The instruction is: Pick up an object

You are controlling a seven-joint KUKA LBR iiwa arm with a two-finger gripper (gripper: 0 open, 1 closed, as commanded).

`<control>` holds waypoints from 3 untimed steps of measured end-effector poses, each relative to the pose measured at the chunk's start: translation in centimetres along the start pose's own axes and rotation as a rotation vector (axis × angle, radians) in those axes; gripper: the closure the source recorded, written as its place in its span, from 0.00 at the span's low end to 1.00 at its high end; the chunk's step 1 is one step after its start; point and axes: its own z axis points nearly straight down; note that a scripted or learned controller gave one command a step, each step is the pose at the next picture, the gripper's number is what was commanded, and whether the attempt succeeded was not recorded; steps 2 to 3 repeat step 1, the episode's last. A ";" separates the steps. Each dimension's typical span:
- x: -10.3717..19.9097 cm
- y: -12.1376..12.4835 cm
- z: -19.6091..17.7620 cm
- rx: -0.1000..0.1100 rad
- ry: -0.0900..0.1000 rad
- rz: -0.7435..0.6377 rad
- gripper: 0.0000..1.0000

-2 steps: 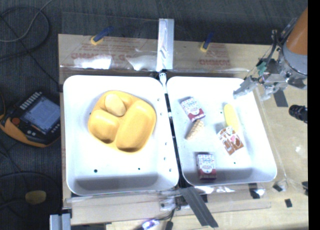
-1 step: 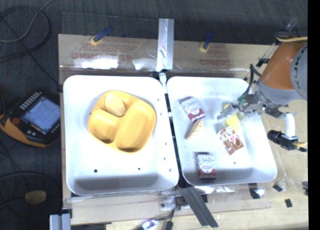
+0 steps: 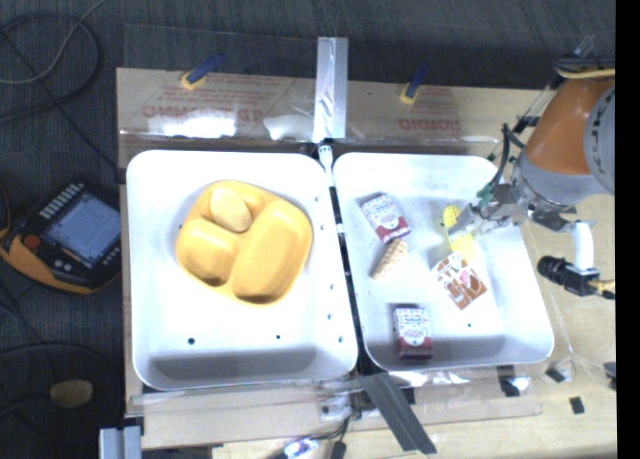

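Note:
The right bin (image 3: 520, 337) holds a small red carton (image 3: 383, 215), a tan ridged cone-like piece (image 3: 390, 259), a red and white packet (image 3: 460, 280), and another red carton (image 3: 411, 331) near the front wall. A small yellow item (image 3: 451, 217) lies at the bin's right side. My gripper (image 3: 476, 219) reaches in from the right and hangs low just beside the yellow item, its tip touching or nearly touching it. The grey arm with its orange band (image 3: 560, 142) rises behind it. Nothing shows lifted off the bin floor.
The left bin (image 3: 160, 347) carries three soft yellow loaf-like lumps (image 3: 243, 240) bunched together. A metal divider strip (image 3: 331, 87) stands between the bins at the back. A handheld pendant (image 3: 70, 237) lies off the bench at the left. Black cable fittings (image 3: 565, 272) sit right of the right bin.

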 end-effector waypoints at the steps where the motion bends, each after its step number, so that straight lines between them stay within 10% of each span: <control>1: 3.6 3.8 -10.7 -0.001 -0.010 0.049 1.00; 3: 3.6 3.8 -10.7 -0.001 -0.010 0.049 1.00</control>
